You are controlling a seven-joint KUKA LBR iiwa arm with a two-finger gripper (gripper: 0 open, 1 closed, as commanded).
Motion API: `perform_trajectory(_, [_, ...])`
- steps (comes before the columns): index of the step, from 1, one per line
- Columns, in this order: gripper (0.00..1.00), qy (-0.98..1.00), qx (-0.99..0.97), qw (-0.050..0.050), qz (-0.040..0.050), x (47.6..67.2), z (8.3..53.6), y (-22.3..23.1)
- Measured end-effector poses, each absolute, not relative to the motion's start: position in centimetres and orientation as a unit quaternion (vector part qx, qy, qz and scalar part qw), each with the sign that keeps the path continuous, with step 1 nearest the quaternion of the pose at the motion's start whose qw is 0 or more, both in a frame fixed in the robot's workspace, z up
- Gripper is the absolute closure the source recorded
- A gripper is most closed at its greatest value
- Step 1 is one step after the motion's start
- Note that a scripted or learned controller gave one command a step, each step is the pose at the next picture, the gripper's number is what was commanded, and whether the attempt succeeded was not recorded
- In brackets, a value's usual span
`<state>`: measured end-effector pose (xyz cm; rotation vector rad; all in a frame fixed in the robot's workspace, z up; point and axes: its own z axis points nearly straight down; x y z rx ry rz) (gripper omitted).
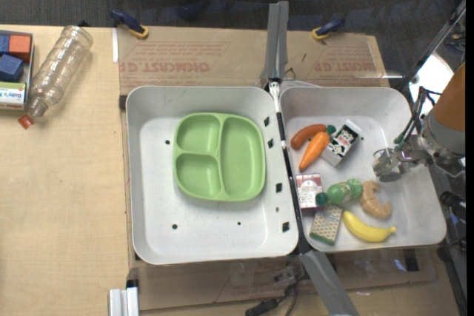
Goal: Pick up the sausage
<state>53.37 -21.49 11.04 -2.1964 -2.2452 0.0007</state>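
Over the right bin (415, 229), your tool (386, 168) hangs near the far-right wall, well apart from the sausage (306, 134), which lies at the bin's upper left just beside the carrot (315, 148). Whether the tool is released or clenched, you cannot tell. Approach step: you'd need to travel left, then descend onto the sausage

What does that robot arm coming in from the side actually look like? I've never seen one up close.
The arm enters from the right: a rounded body with an orange band, then grey and dark parts toward the wrist. Thin cables run along it, one greenish. At its tip sits a small silvery metal gripper, above the right bin.
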Motion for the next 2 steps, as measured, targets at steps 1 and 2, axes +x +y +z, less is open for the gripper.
perform_trajectory(1, [1.00, -0.702, -0.712, -0.001, 0.0005, 61.74, 21.64, -21.38])
perform_trajectory(2, [0.00, -0.702, -0.712, -0.001, 0.0009, 61.72, 21.59, -21.36])
